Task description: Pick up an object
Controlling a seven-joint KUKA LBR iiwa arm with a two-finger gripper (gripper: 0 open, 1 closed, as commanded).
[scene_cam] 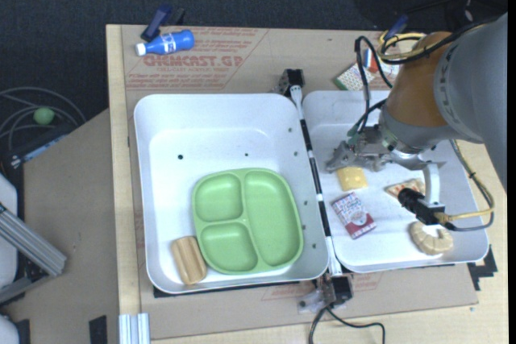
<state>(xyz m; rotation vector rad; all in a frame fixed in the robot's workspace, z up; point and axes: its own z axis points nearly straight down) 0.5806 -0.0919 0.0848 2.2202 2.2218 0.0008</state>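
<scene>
the gripper (352, 159) hangs low in the right bin (459, 250), just above the yellow block (351, 177) — whether it's spread i cannot tell; best drop squarely, clear of the red packet (354, 214).

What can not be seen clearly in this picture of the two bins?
- The pincer, camera view: its fingers are small and dark above the yellow block, so its state and any contact are unreadable.
- Right bin: the arm covers its upper right part.
- Red and white packet: print too small to read.
- Tan pieces near the black cable: blurred, identity unclear.
</scene>
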